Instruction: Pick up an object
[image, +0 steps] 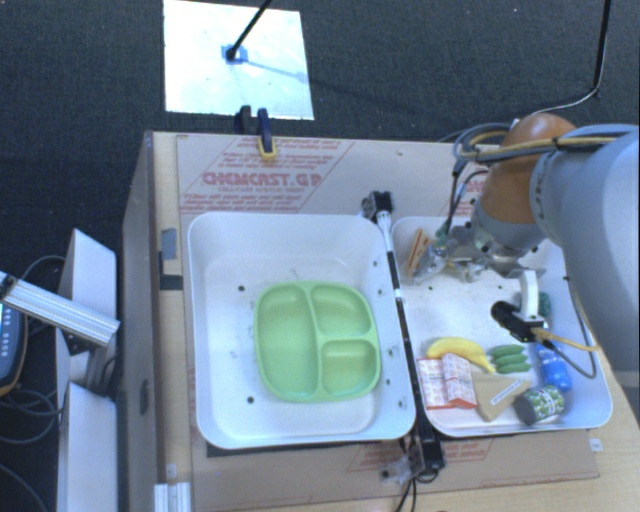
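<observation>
Camera view: I see my pincer (440, 262) low in the right white bin's (596, 405) far corner; whether it's apart or together I cannot tell. One small yellow plastic banana (459, 349) lies mid-bin, probably light, stiff, slick; I'd grip across its middle. One green divided plate (317, 340) fills the left bin

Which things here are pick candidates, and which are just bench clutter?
Job: the hand, low in the right bin; banana, green pods, blue bottle, red-and-white packet.

Lying about: green divided plate in the left bin, clamp on the bench edge.
</observation>
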